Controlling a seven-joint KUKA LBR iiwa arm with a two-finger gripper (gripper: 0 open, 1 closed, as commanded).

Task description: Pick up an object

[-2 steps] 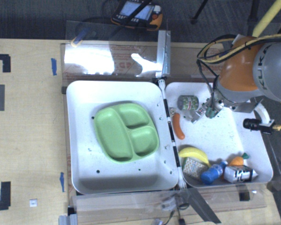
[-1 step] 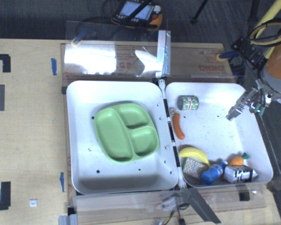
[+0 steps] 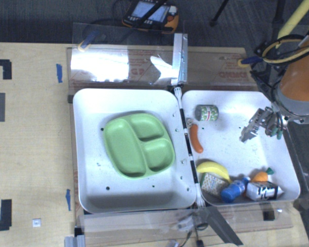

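Note:
My gripper hangs over the upper right part of the right bin, open, with nothing between its fingers. Bare bin floor lies under it. To its left a small green can lies on its side, with an orange-red sausage-shaped toy below it near the bin's left wall. Along the bin's front lie a yellow banana, a speckled pouch, a blue bottle, a white bottle with a black label and a small orange item.
The left bin holds a green divided plate. A metal divider and a clear panel stand behind the bins. Cables and the arm's orange band crowd the right edge.

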